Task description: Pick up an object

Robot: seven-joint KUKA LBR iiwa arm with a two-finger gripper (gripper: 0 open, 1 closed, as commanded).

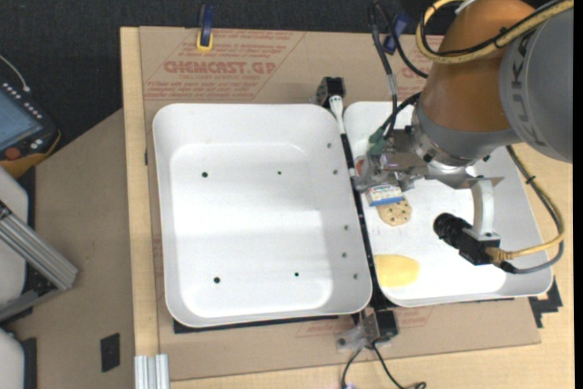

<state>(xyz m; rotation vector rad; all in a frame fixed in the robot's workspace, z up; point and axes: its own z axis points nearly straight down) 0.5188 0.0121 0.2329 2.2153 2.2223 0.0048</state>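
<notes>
My gripper (384,170) hangs low over the left side of the right bin (455,291), close to the wall between the two bins. Just below it lies a small blue and white item (384,192), touching or nearly touching the gripper. A round tan cookie-like piece with dark spots (394,213) sits right under that. Near the bin's front edge lies a flat yellow oval object (398,270). A bit of red (361,167) peeks out to the left of the gripper. The arm's bulk hides the back of the right bin.
The left bin (164,196) lies beside the right one, sharing a black divider with clips (351,187). Both bins rest on a cardboard sheet (228,59). A blue clamp (206,36) holds the sheet's far edge.
</notes>
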